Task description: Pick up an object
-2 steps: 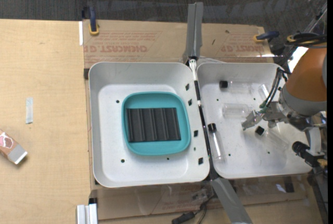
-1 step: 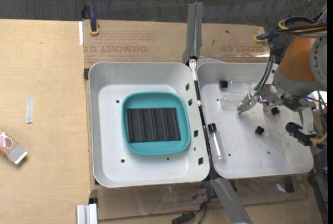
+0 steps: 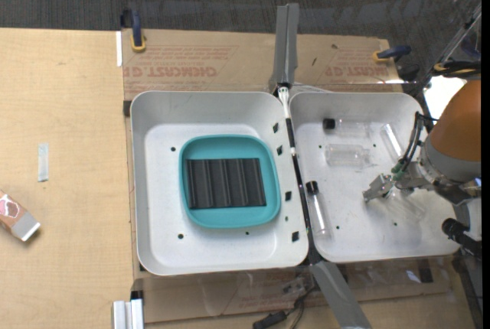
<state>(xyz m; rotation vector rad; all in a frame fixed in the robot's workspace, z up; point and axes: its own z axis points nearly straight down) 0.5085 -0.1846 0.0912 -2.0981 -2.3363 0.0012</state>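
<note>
Clear plastic tube (image 3: 315, 206) along right bin's (image 3: 360, 252) left wall, well left of gripper (image 3: 380, 187); finger state unclear.

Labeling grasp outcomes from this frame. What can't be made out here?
- Gripper, camera view: too small and blurred to tell its state or any hold.
- Clear objects in right bin: transparent on white, outlines unclear.
- Arm: cut off by the frame's right side.
</note>
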